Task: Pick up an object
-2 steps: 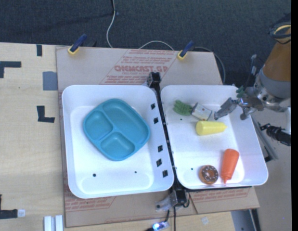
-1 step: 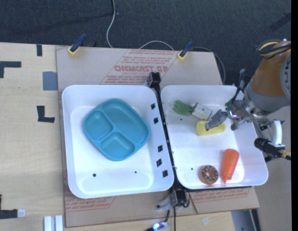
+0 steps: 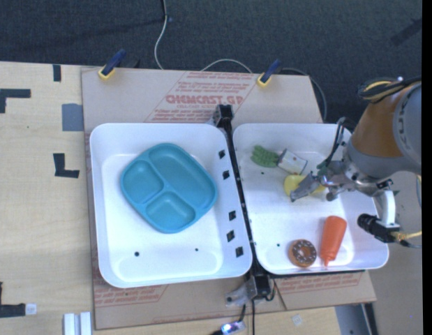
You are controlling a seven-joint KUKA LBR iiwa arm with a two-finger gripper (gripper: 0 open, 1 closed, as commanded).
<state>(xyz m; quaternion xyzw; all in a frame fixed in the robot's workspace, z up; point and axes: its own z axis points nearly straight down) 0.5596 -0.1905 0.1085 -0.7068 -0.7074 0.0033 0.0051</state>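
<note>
Bench, right bin (image 3: pixel 271 246): my gripper (image 3: pixel 304 189) at the yellow piece (image 3: pixel 294 183), finger state unreadable, so I'd centre over it, green toy (image 3: pixel 266 156) at 10 o'clock.

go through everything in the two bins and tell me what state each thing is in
Teal three-compartment plastic plate: flat in the left bin, nothing in it.
Orange toy carrot: lying down, right bin.
Chocolate-frosted toy donut: flat beside the carrot.
Small yellow item: at the end effector tips.
Green leafy toy: lying untouched.
</note>
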